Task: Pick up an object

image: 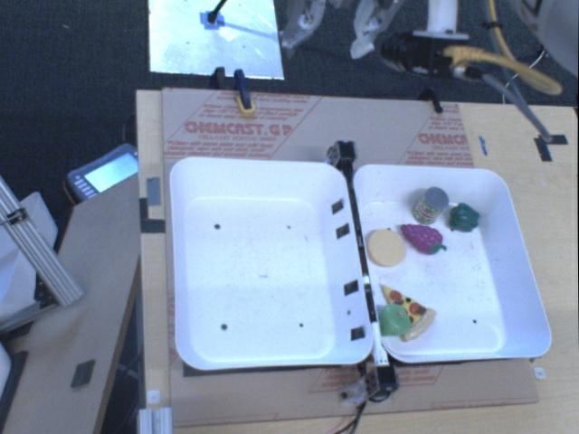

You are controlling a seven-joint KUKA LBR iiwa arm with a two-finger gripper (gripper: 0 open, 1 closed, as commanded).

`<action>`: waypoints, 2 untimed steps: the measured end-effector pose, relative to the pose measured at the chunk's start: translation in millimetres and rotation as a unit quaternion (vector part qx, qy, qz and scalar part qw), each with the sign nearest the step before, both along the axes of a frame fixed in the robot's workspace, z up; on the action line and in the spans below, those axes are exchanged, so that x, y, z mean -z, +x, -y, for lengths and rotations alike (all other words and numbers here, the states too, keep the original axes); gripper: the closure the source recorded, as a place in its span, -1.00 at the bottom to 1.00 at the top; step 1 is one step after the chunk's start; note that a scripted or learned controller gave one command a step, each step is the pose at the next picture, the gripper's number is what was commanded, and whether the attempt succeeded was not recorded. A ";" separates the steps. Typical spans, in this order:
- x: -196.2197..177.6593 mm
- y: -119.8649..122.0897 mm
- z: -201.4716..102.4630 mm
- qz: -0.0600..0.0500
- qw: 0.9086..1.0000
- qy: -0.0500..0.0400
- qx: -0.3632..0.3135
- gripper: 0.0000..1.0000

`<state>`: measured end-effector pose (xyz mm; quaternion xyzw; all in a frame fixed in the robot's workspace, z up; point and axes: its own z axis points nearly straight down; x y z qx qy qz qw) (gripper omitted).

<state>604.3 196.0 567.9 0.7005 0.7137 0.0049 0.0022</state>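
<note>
The right bin (511,242) holds several small items: a tin can (431,205), a dark green toy (463,216), purple grapes (422,237), a round tan disc (387,248), a pizza slice (414,314) and a light green piece (393,321). My gripper (336,25) hangs at the top of the view, beyond the far edge of the bench and well away from the bins. Its two pale fingers (303,21) are spread apart and open, with nothing between them.
The left bin (181,242) sits beside the right one, joined by a black clipped divider (353,242). A cardboard sheet (271,125) lies under both. A shiny metal plate (213,25) is at the top left, and yellow and black hoses (479,61) at the top right.
</note>
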 end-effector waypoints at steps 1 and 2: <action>-11.4 0.1 -0.4 0.001 1.000 0.000 -0.001 1.00; -11.2 0.1 -0.3 0.001 1.000 0.000 -0.002 -1.00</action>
